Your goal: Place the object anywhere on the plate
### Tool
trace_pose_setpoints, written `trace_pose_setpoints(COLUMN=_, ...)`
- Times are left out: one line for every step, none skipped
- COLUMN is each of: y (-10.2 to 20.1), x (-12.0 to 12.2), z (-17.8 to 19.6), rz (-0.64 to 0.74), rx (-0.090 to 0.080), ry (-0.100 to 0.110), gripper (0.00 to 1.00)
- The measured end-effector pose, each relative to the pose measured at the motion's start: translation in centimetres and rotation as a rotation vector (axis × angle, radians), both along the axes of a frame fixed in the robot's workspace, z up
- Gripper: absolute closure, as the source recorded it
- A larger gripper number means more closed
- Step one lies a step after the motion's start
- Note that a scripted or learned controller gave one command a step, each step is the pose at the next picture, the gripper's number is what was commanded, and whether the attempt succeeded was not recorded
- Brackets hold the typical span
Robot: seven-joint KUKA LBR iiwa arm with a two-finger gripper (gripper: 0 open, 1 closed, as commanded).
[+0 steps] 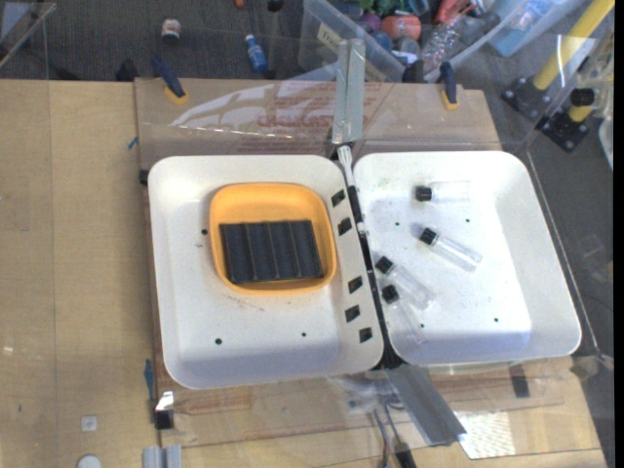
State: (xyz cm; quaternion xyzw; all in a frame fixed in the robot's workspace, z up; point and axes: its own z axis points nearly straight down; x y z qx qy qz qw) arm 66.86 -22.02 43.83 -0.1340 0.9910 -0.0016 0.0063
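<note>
Clear plastic vials with black caps (448, 247) look light, slick and roll-prone, so you pinch mid-barrel; gripper state, I cannot tell.

No readable text, labels or numbers.
Red print on the clear sheet (283, 105) behind the left bin (185, 349) is too faint and blurred to read. Vials (450, 250) in the right bin (546, 310) show black caps, no legible labels. Yellow plate (226, 206) and its dark ribbed insert carry no markings.
</note>
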Motion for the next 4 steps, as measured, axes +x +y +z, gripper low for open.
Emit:
trace_pose_setpoints(y=-0.09, x=-0.03, z=0.0, rz=0.363, rx=-0.004, ry=0.0, gripper=1.0)
trace_pose_setpoints(y=-0.29, x=-0.1, z=0.01, rz=0.344, rx=-0.003, ry=0.0, gripper=1.0)
trace_pose_setpoints(y=-0.44, x=-0.15, z=0.0, rz=0.294, rx=-0.002, ry=0.0, gripper=1.0)
trace_pose_setpoints(y=-0.1, x=-0.04, z=0.0, rz=0.605, rx=-0.006, ry=0.0, gripper=1.0)
